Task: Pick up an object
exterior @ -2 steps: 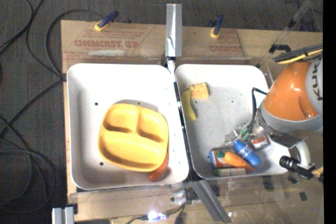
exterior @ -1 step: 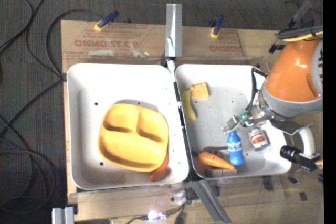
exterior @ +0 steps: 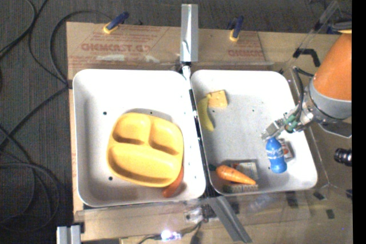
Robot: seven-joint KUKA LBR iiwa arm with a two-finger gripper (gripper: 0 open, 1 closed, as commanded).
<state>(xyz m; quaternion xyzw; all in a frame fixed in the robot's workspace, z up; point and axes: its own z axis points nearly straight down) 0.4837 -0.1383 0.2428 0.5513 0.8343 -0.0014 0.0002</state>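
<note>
The right bin [exterior: 246,75] holds a blue bottle [exterior: 277,157] lying near its right wall, an orange carrot [exterior: 234,174] at the front, a yellow banana [exterior: 205,114] along the left wall and a yellow wedge [exterior: 217,100] beside it. My gripper [exterior: 275,133] hangs low over the right side of this bin, just above the bottle's top end. From this angle I cannot see whether it touches the bottle. The orange-banded wrist [exterior: 337,74] reaches in from the right edge.
A yellow divided tray [exterior: 146,148] lies in the left bin [exterior: 91,117], with an orange-red object [exterior: 174,187] poking out under its front corner. A small printed packet [exterior: 247,168] lies behind the carrot. A small red-and-white item [exterior: 286,151] lies against the bottle.
</note>
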